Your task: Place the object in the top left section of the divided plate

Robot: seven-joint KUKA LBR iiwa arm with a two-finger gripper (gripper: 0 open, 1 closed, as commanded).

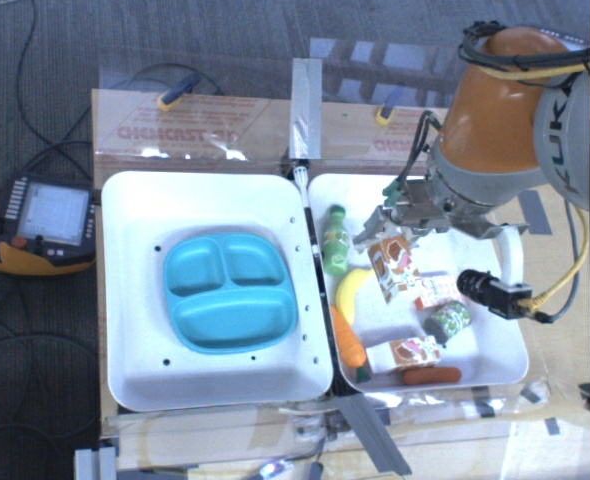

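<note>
the gripper (395, 230) hangs over the right bin (510, 353), and i cannot tell its state; a red-and-white snack packet (392, 266) lies just under it; judged best: centre on the packet, grip firmly, lift clear, then cross to the blue divided plate (231, 291), top left section (193, 266).

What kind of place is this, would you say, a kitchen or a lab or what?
Most likely a robotics lab or test cell, not a kitchen. A grey and orange robot arm reaches over two shallow white plastic bins on a bench, toy-like food such as a yellow banana fills one, and an orange-edged handheld control pendant lies on grey carpet.
</note>
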